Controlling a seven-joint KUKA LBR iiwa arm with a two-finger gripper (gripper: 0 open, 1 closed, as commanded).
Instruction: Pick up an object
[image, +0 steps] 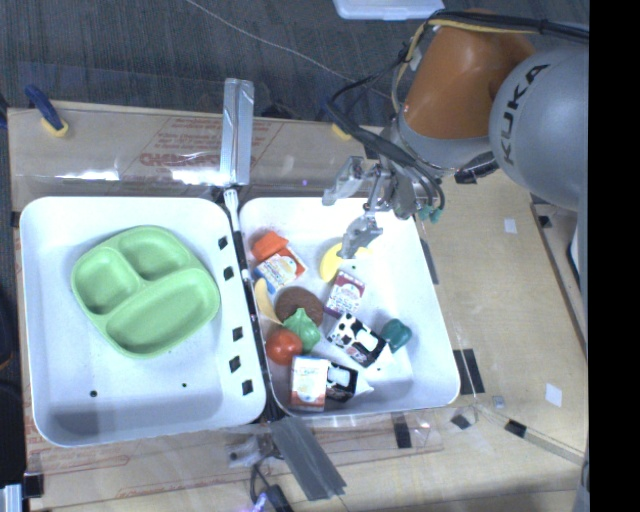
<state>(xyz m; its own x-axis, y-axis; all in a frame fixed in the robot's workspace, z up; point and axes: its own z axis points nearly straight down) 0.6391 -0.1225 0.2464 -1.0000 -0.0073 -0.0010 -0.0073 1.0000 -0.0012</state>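
Left of the yellow lemon (333, 262), the green plate (146, 288) sits alone; the lemon, light, rigid, rounded and slippery, wants a squeeze across its middle; gripper (358, 236) hovers just right of it, fingers narrowly parted, holding nothing

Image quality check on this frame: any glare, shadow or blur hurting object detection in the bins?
Camera view: lighting is even and fairly soft. The right bin looks near blown-out white, the left bin likewise, with a faint grey shadow under the green divided plate. The claw is slightly soft-edged. The small toys are low in detail; labels on the cartons are unreadable. Clear tape on the bench above the bins gives mild sheen.
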